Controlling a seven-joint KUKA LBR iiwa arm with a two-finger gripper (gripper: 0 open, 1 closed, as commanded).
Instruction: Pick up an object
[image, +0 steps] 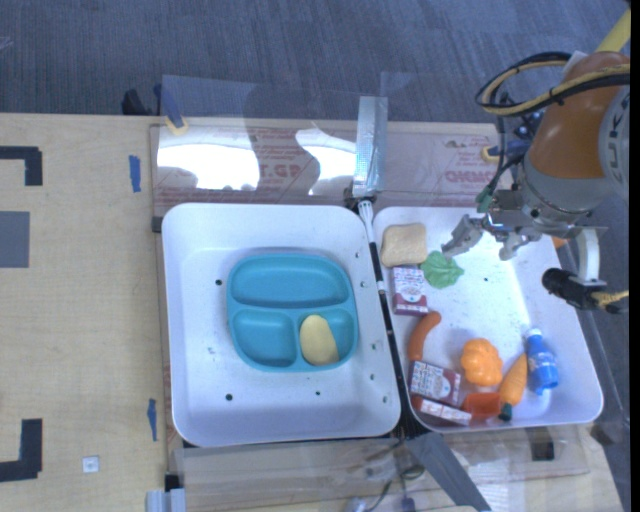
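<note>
Camera view shows the gripper (489, 240) hanging over the upper part of the right bin (572, 372), its two fingers (462, 238) spread apart with nothing between them. Just below and to the left of the nearer finger lies a green leafy piece (441, 269), close to the fingertip but, as far as the slant allows, not touching it. Further left of the gripper sits a tan slice of bread (404, 244) against the bin's inner wall, with a small red-and-white carton (408, 290) just beneath it.

Well below the gripper, toward the bin's lower edge, the rest is crowded together: a red sausage (423, 335), an orange pepper (481, 362), a carrot (513, 380), a second carton (434, 381) and a blue bottle (541, 361) at the right.

Far to the gripper's left, the left bin (190, 330) holds a teal tray (285, 285), and a yellow potato (319, 340) rests in its lower right compartment.
</note>
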